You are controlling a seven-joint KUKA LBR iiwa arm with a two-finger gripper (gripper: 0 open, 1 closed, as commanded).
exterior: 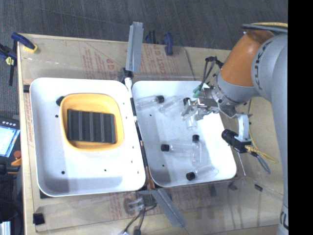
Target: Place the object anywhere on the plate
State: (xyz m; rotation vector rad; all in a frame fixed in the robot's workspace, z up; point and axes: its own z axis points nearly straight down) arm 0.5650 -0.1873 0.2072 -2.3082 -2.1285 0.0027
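claw: over right bin, grip state: cannot tell
object: clear vials (black caps) in right bin
plate: left bin
advice: centre on one vial, lift clear

Two bins, one plate, four vials.

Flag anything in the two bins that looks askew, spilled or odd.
The clear plastic vials with black caps lie tipped on their sides, scattered at mixed angles across the right white bin. The yellow plate with the dark ribbed insert sits squarely in the left white bin.
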